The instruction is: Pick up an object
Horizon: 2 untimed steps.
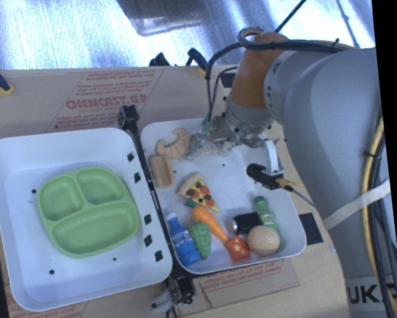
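My gripper (206, 144) hangs low over the far end of the right bin (292, 240), just right of a tan croissant (174, 144). A tan wooden roll (161, 171) lies below the croissant by the bin's left wall. A pizza slice (194, 189) sits mid-bin, below the gripper. Toward the near end lie an orange carrot (211, 222), a blue bottle (182, 240), a green bumpy vegetable (202, 240), a red block (238, 249), a beige egg (263, 240), a green bottle (264, 211) and a small black block (246, 222).
The left bin (21, 279) holds a green divided plate (89, 211). Black clips (141, 175) run along the seam between the bins. My grey arm (322, 127) covers the right bin's far right side. Cardboard (100, 94) lies under both bins.
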{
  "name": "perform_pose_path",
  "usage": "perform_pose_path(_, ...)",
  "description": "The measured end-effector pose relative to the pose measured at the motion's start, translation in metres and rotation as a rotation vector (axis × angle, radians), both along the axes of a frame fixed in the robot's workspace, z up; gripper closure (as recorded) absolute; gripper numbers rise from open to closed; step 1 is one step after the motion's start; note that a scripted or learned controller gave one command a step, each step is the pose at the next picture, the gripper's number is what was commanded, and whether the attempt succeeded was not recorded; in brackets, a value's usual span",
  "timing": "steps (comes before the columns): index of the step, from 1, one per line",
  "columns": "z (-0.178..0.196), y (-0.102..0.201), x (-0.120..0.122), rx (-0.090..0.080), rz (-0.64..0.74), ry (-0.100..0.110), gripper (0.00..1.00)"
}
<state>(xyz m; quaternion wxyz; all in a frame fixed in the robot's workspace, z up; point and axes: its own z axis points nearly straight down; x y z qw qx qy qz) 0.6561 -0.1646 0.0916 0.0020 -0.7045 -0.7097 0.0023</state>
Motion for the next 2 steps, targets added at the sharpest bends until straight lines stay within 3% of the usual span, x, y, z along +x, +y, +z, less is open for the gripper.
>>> perform_pose_path(1,0.000,0.031,0.000,0.001,0.001,0.001,0.00)
perform_pose_path(2,0.003,0.061,0.000,-0.019,-0.007,-0.005,0.00)
